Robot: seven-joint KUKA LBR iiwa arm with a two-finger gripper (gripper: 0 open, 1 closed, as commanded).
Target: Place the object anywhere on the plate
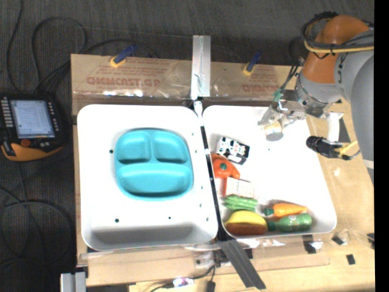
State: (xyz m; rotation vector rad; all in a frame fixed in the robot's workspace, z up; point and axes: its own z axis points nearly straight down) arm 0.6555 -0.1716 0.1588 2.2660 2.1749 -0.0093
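Note:
A light blue divided plate (153, 162) lies in the left bin (97, 224). The right bin (316, 181) holds the loose objects: a black-and-white patterned piece (233, 149), an orange piece (223, 167), a white card-like piece (240, 189), a yellow and red fruit (245, 222), an orange carrot (288, 210) and a green vegetable (290, 222). My gripper (274, 125) hangs over the far part of the right bin, up and to the right of the patterned piece. I see nothing between its fingers.
A metal divider (201, 72) runs between the bins at the back. A teach pendant (30, 123) lies on the floor to the left. Cardboard with clamps (123, 56) stands behind the bins. A black cylinder (323, 145) juts over the right bin's right edge.

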